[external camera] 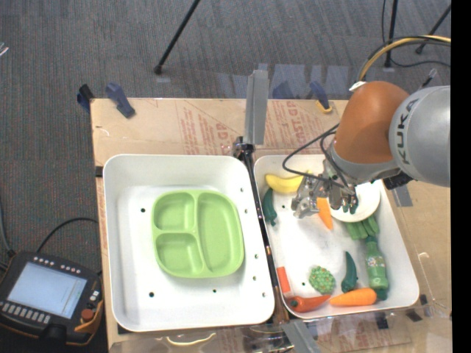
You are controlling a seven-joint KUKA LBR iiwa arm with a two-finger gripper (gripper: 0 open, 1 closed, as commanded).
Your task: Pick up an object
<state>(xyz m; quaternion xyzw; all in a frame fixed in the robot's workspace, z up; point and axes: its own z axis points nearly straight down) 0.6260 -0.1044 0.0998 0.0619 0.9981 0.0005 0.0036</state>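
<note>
In the right bin (403,271), a small orange carrot (324,212) is being clasped between the fingers of the gripper (318,204), just beside a white plate (360,203) and a banana (283,183).

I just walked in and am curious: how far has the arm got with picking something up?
Done: the hand is down inside the right bin, among the toy food. In hand: nothing I can confirm; it sits beside a small carrot, near the banana. Left: grip an item and lift it.
</note>
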